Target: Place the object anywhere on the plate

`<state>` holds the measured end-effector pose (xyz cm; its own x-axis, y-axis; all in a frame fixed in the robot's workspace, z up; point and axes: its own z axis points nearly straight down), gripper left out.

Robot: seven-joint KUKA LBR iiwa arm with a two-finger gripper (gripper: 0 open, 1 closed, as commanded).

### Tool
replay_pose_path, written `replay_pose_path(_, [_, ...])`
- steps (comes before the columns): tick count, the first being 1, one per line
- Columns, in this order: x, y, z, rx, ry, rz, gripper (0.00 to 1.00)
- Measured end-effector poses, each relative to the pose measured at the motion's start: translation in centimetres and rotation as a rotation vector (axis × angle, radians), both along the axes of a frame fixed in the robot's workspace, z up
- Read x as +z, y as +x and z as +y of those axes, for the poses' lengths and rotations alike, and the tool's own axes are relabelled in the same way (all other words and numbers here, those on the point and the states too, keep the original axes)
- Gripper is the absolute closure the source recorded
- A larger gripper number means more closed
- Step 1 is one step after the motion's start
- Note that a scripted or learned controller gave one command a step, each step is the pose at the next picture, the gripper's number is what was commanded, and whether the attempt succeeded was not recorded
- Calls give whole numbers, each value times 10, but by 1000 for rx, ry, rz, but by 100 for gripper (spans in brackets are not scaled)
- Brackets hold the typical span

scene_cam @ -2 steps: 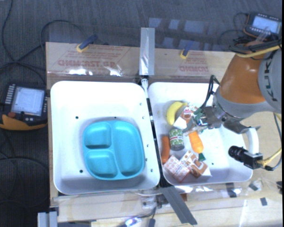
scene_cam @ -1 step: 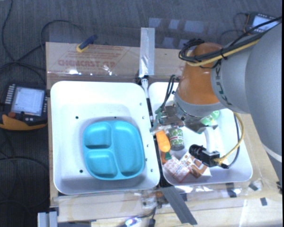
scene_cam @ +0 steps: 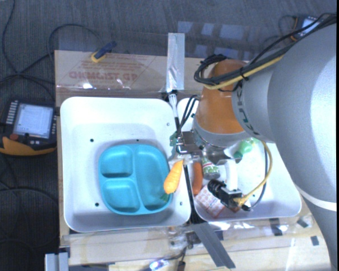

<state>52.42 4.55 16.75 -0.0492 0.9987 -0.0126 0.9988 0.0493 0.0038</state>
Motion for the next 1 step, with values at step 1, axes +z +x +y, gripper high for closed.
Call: replay_pose_path(1, [-1,-2,20,28,21,6,0])
